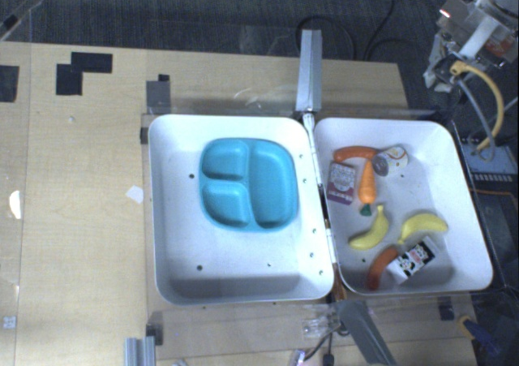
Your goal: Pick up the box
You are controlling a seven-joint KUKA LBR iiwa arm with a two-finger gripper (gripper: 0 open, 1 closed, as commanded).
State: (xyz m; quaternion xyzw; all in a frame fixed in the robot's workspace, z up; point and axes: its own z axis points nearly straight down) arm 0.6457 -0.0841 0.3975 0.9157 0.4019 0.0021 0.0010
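A small pink and purple box (342, 182) lies in the right bin (462, 194) near its left wall, next to an orange carrot (366, 183). A second box, black and white (414, 260), lies near that bin's front edge beside a red sausage (380, 268). My gripper (451, 46) hangs at the top right of the view, beyond the right bin's far corner and well away from both boxes. Cables and the wrist crowd around it.
The right bin also holds two yellow bananas (371, 230) (422, 226), another red sausage (353, 152) and a small grey can (382, 164). A blue divided plate (248, 183) lies in the left bin (174, 218). A metal post (309, 72) stands behind the bins' shared wall.
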